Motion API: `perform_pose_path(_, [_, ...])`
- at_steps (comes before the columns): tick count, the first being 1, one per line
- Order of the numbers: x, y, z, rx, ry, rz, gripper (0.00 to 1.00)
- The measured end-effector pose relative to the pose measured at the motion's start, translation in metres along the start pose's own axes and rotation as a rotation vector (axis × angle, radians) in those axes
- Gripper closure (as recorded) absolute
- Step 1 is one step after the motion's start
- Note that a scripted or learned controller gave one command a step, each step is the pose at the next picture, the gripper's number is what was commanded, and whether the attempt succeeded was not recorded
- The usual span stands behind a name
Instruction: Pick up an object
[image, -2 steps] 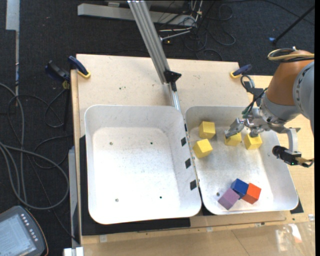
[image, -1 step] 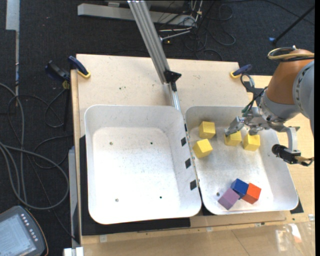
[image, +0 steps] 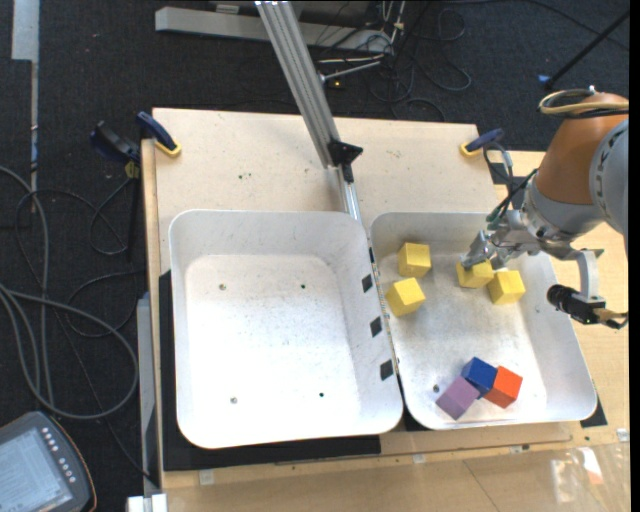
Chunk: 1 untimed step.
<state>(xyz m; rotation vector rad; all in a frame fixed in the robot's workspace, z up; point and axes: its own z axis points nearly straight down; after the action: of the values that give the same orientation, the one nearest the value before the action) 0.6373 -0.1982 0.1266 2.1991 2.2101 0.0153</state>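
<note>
Yellow cube (image: 474, 274) lies in the right bin (image: 560, 370), touching a second yellow cube (image: 507, 286). Gripper (image: 482, 256) sits directly over it; whether the fingers are spread or pinching, I cannot tell. For a clean grasp, straddle opposite faces, avoid the neighbour, close before lifting.
</note>
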Motion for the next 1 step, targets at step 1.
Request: perform_pose_path(1, [-0.0042, -0.0014, -0.0626, 0.017, 0.007, 0.002, 1.0])
